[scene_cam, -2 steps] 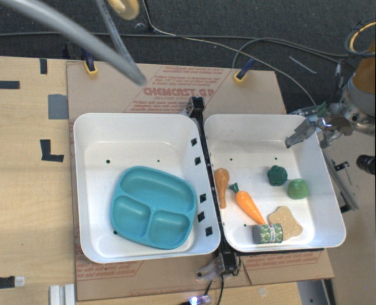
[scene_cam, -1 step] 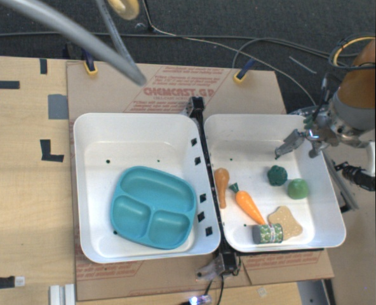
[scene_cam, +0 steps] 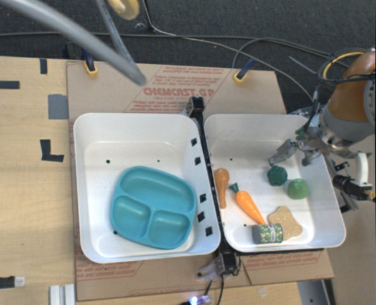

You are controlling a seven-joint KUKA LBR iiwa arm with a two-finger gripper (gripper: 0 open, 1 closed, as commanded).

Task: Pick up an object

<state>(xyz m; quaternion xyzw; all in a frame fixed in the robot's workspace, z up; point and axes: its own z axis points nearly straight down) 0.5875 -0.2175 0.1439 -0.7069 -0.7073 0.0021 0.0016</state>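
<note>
Arm comes in from 3 o'clock, orange band at the top-right. Gripper (scene_cam: 294, 151) sits low over the right bin (scene_cam: 239, 129), near its 2 o'clock corner. Jaws spread wide, nothing between them; one finger (scene_cam: 281, 154) angles toward 8 o'clock, tip just above a dark green ball (scene_cam: 277, 175), apart from it as far as can be told.

Right bin contents: dark green ball near centre-right; lighter green ball (scene_cam: 297, 188) just beside it at 4 o'clock. Tan toast-shaped piece (scene_cam: 288, 222) at approx 5 o'clock, w/ a small can (scene_cam: 267, 234) lying on its side against its lower left edge. Orange carrot (scene_cam: 249, 206) w/ green top runs diagonally, lower end touching the can. Pale orange squash-like piece (scene_cam: 221, 184) lies along the bin's 9 o'clock wall.

Left bin (scene_cam: 93, 138) holds a teal divided plate (scene_cam: 152, 207), 3 compartments, sitting toward 5 o'clock.

Both bins rest on cardboard (scene_cam: 175, 88) over the wood worktop (scene_cam: 23, 170). Black cables (scene_cam: 194, 38) trail across the dark floor at 12 o'clock.
</note>
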